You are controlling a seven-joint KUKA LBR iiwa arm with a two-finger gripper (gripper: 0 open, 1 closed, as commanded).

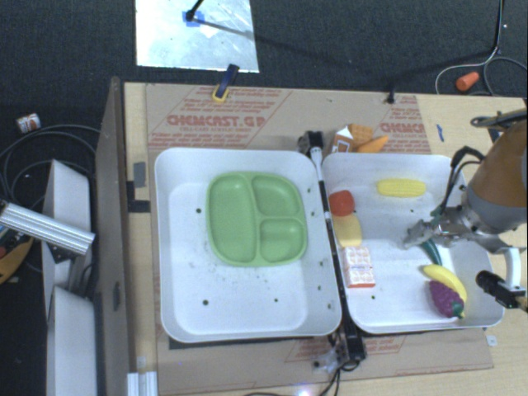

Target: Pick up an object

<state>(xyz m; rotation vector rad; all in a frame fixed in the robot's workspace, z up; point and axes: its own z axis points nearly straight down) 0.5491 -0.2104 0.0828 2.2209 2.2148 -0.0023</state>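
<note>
I am steering the claw over the right bin, its spread beyond my telling; the banana lies just beside, so I'm centring before descending.

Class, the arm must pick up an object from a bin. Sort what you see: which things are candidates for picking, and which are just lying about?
Candidates, right bin:
corn cob
red block
yellow block
printed card
banana
purple fruit

Lying about:
green divided plate
orange cap
silver sheet
</note>
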